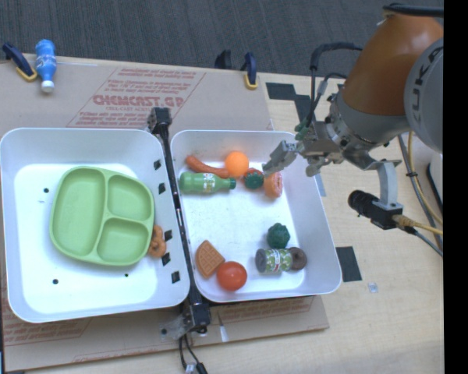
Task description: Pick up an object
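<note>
the grey arm (pixel 390 76) with its orange band is reaching in from the right and hanging over the upper right corner of the right bin (pixel 316 232). the gripper (pixel 285 156) is sitting at its tip, just above the bin's rim, and whether it is open or closed cannot be told from this slant; nothing is showing in its grasp.

the left bin (pixel 15 287) is carrying a green divided plate (pixel 101 215), with a small orange pretzel-like piece (pixel 157 241) lying at the plate's right edge.

in the right bin, a green bottle (pixel 205 182) is lying on its side, a carrot (pixel 203 165) just above it, an orange ball (pixel 236 164) beside that. a small dark green piece (pixel 254 181) and an orange-red piece (pixel 273 185) are lying nearest the gripper, just below it. lower down, a tin can (pixel 274 260) is lying on its side touching a brown doughnut (pixel 296 258), a dark green broccoli-like piece (pixel 278 234) above them, with a red tomato (pixel 232 276) and a waffle-like biscuit (pixel 209 258) near the front wall.
</note>
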